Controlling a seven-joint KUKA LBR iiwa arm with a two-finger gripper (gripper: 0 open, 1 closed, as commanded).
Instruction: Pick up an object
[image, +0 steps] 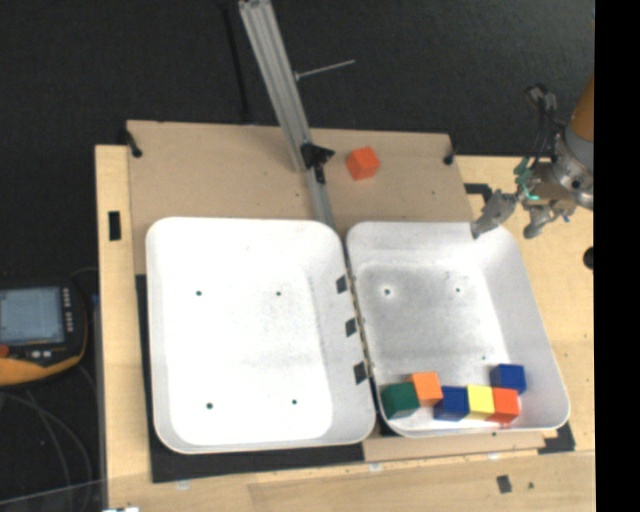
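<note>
White right bin (520, 290) has blocks (455, 398) crowding its near edge; pincer (509, 218), seemingly spread, hovers over the far rim.

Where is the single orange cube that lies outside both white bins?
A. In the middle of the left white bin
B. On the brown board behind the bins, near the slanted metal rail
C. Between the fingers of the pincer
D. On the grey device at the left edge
B. The small orange cube sits alone on the brown board behind the bins, just right of the slanted metal rail, apart from the cubes in the right white bin.
</note>
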